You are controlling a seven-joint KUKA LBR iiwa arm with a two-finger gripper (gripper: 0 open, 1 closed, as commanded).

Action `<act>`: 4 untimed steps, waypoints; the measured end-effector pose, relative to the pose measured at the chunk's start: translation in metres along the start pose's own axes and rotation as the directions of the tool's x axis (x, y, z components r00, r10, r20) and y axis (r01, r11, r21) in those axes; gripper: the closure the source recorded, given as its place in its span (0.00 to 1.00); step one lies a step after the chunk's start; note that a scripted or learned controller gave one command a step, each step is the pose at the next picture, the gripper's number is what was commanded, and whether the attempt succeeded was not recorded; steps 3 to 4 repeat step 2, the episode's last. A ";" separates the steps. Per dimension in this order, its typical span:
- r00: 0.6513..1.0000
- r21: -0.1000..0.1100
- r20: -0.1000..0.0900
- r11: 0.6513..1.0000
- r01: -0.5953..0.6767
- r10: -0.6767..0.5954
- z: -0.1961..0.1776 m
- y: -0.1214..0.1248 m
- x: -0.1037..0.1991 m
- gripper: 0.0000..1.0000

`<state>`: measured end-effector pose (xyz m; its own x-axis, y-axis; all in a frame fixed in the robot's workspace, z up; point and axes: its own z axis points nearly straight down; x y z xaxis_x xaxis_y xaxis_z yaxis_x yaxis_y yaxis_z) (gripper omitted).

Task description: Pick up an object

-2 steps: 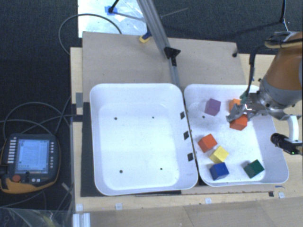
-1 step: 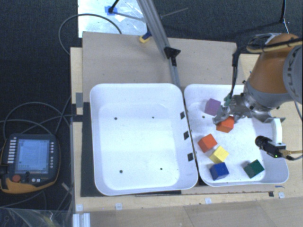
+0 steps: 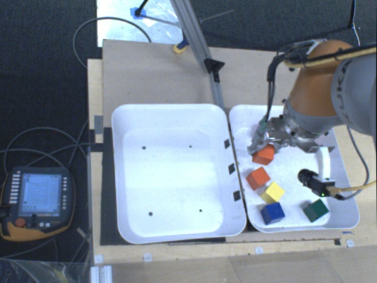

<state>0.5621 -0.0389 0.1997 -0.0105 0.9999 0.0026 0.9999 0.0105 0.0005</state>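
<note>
The blue cube (image 3: 273, 213) sits at the front edge of the right bin (image 3: 347, 220), with the green cube (image 3: 316, 210) beside it and the yellow cube (image 3: 274, 192) just behind. Further back lies an orange cube (image 3: 258, 178), then a second orange cube (image 3: 264, 155) right under the tool (image 3: 263, 141), touching its tip. I cannot tell whether the fingers are apart or clamped on it. The left bin (image 3: 126, 122) adjoins on the table (image 3: 153, 69).

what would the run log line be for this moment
stage: grasp attempt | hand over right bin, at upper orange cube | other cubes: orange, yellow, blue, green | hold: unconfirmed
</note>
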 end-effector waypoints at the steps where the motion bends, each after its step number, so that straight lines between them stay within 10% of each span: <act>1: 1.000 0.002 0.000 1.000 0.000 0.000 0.004 -0.009 0.053 1.00; 2: 1.000 0.001 -0.001 1.000 0.002 -0.002 0.003 -0.022 0.110 1.00; 4: 1.000 0.001 -0.001 1.000 0.002 -0.002 0.003 -0.022 0.110 1.00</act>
